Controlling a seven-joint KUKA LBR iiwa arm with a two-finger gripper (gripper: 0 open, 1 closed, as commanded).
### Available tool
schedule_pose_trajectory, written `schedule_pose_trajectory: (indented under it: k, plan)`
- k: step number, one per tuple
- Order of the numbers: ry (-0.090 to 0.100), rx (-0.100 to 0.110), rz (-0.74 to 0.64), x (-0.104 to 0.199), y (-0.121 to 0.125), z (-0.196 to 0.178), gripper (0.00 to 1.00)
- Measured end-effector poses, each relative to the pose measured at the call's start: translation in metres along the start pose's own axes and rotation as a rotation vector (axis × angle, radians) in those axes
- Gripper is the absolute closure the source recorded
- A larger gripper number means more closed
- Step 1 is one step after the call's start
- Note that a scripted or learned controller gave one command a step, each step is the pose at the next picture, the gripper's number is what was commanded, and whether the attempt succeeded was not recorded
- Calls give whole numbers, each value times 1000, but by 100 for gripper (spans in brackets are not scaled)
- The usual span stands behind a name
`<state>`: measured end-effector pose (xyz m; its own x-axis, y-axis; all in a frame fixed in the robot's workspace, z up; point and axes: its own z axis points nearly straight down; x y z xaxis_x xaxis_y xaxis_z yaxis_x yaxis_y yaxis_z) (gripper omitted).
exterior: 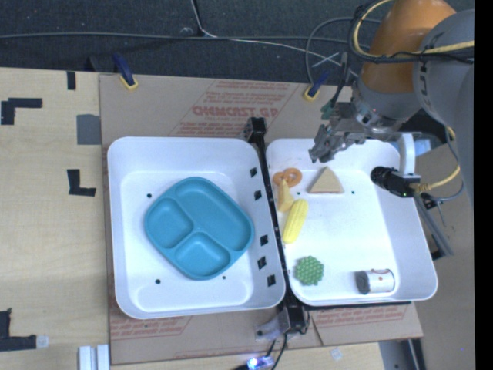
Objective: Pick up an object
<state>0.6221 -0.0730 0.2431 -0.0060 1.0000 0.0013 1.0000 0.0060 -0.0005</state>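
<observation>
I read the pick as not yet made: the gripper (323, 149) hangs at twelve o'clock of the tan wedge (326, 182), carrying nothing; whether the jaws are apart I cannot tell.

You see blue tray (199, 227) in white left bin (123, 230); yellow corn (295, 220); green ball (309, 270); tan wedge (327, 181); orange pretzel (289, 178); silver can (375, 281).
</observation>
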Motion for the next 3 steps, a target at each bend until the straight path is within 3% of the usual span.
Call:
schedule_pose_trajectory:
  k: [1, 3]
  plan:
    - [0, 0, -1, 54, 7, -4, 100]
    - [0, 1, -1, 170, 33, 26, 100]
